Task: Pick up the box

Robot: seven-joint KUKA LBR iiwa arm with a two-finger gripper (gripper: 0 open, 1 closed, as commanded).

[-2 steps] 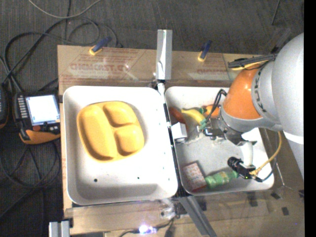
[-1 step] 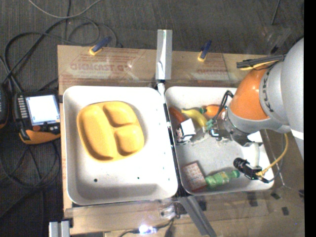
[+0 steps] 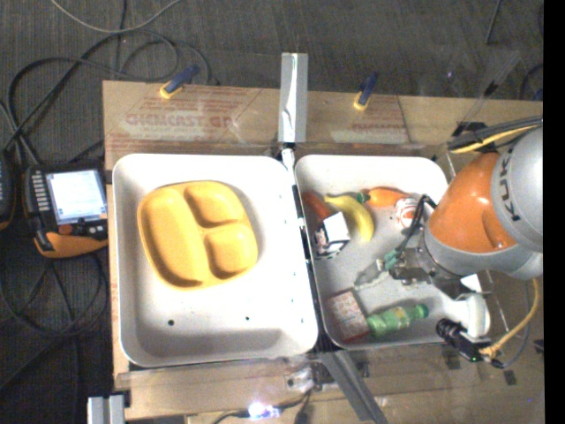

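Here the hand (image 3: 378,268) hovers above the box (image 3: 346,313)

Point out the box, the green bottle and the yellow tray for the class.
box (image 3: 345,311): camera view, middle of its top face, right bin's near edge.
green bottle (image 3: 396,319): camera view, middle of its body, lying beside the box.
yellow tray (image 3: 199,231): camera view, central divider, left bin.

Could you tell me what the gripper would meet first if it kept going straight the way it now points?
The gripper points left and down into the right bin. It would probably meet the bin's bare floor first, between the banana and the box; depth is unclear.
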